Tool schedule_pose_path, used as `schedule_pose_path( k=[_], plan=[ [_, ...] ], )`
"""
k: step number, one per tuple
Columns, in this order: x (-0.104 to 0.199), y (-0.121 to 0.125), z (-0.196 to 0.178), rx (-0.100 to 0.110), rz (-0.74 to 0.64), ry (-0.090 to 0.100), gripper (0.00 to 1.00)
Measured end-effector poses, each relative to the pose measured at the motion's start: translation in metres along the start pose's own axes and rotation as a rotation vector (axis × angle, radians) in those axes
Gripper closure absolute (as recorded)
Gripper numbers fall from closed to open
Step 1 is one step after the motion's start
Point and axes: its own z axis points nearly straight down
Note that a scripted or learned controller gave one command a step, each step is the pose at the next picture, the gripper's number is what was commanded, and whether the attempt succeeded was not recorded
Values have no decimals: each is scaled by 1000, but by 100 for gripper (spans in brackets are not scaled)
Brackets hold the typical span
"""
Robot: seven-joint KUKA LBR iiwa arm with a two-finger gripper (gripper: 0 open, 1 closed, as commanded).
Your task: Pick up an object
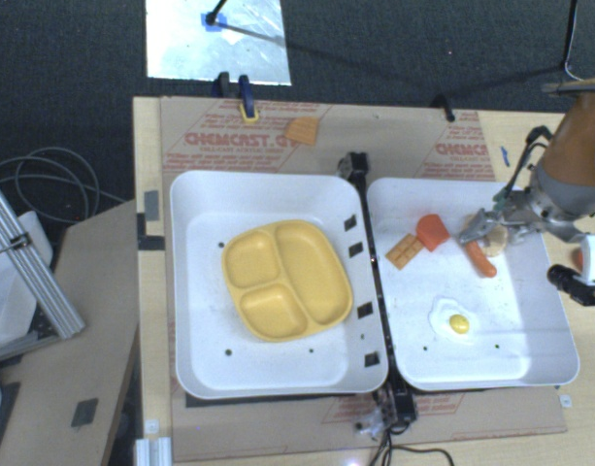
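In the right bin (530, 357) lie a red-orange block (432, 231), a tan waffle piece (405, 251), an orange sausage (481, 259) and a fried egg (457, 322). My gripper (479, 231) hangs low over the bin's upper right part, just above the sausage's upper end and to the right of the red-orange block. Its fingers point left. The arm comes in from the right edge, with its orange band at the top right.
The left bin (200, 357) holds a yellow divided plate (286, 279). A tan piece (302, 129) lies on the cardboard behind the bins. A black divider with clips runs between the two bins. A metal rail stands at the far left.
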Motion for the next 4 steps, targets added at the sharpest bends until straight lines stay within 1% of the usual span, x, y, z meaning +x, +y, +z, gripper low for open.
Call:
schedule_pose_path(
  k=[1,2,3,4],
  plan=[
    [2,-6,39,16,2,5,0],
    [24,47,28,7,-5,4,0],
    [-2,16,-178,-5,3,-3,0],
    [0,15,-167,11,0,3,0]
  ],
)
